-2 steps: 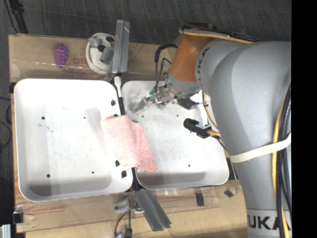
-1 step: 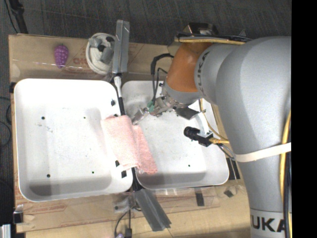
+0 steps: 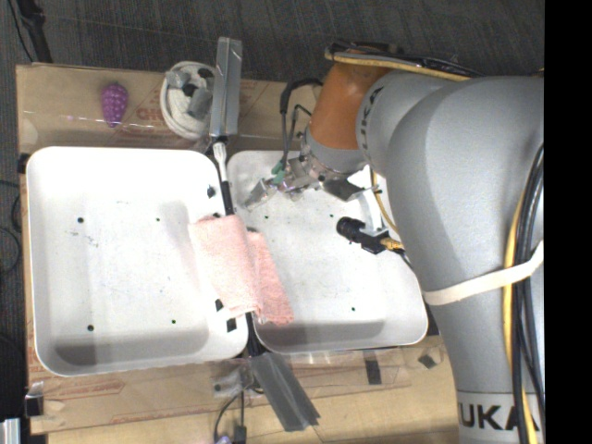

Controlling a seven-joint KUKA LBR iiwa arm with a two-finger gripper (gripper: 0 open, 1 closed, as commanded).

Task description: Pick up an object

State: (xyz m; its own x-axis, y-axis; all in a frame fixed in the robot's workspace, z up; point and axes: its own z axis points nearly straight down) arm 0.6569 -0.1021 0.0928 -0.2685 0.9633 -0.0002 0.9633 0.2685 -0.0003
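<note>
Across divider btwn 2 white bins (image 3: pixel 55 248): 1 pink towel (image 3: pixel 242 268); end effector (image 3: pixel 268 189) over right bin, finger state unclear.

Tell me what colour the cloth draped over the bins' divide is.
Pale pink cloth, clearest in the camera view.

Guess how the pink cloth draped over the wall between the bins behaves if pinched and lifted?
Pink cloth sags across the divider between left bin and right bin, so probably floppy: it should droop and trail. Looks thin, likely light. The fuzzy surface should grip well.
</note>
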